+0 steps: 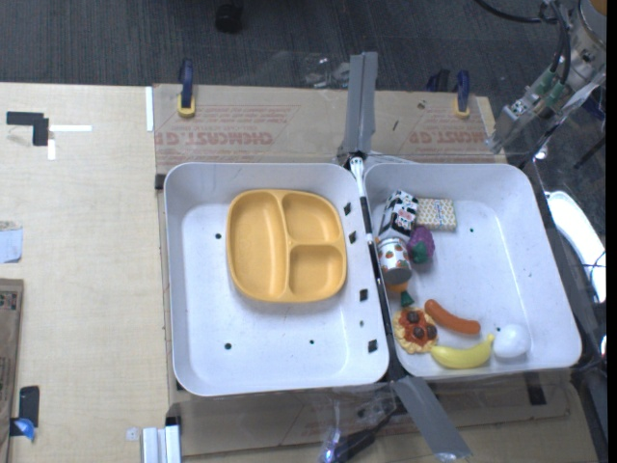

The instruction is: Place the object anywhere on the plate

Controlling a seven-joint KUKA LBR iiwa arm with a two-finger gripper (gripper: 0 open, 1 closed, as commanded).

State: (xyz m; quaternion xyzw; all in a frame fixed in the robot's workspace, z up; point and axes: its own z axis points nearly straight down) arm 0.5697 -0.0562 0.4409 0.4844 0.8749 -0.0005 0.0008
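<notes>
Nearby, toys (424, 287) crowd the right bin (521, 258), plate (286, 245) apart.

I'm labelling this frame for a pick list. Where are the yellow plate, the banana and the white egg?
yellow plate (253, 244): camera view, floor of its long left compartment.
banana (462, 356): camera view, middle of its curve.
white egg (511, 341): camera view, centre of its top.

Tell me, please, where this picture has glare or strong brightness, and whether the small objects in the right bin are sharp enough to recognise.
In the camera view, glare washes out the right bin's right rim; the white ball is nearly overexposed. The yellow plate is evenly lit with soft shadows. The banana and sausage read clearly, but the items near the divider are too small to identify.
</notes>
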